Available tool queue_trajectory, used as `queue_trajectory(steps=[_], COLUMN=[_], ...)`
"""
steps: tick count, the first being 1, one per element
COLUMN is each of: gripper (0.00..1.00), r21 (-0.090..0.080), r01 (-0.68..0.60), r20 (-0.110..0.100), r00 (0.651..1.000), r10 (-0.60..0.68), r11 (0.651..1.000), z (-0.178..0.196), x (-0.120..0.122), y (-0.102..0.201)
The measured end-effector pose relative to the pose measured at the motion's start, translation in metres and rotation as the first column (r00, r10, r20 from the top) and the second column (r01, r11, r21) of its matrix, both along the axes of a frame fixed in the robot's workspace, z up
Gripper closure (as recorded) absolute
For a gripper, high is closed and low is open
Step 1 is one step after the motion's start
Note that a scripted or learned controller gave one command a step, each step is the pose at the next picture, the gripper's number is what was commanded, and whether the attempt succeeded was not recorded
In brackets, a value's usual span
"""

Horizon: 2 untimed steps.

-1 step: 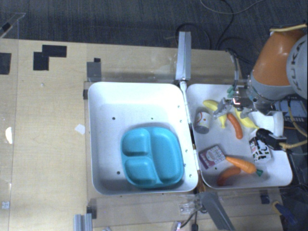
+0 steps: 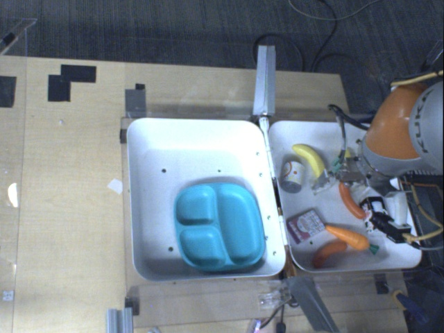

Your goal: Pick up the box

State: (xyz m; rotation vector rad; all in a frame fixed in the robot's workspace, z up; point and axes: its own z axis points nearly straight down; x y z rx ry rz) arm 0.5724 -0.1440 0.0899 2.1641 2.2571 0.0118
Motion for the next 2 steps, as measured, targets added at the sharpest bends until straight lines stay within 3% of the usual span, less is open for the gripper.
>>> queue_trajectory(steps=[1,2], gripper=[1.00,1.00], r21=[0.004,0.001], r01=[-0.003,-0.013], r20=[0.003,-0.005], r00=[1.000,1.000], r10=[0.003,0.013], r11=[1.000,1.000], z=[0.012,0.114], x=[0.002,0.099], y=[0.003,-0.054])
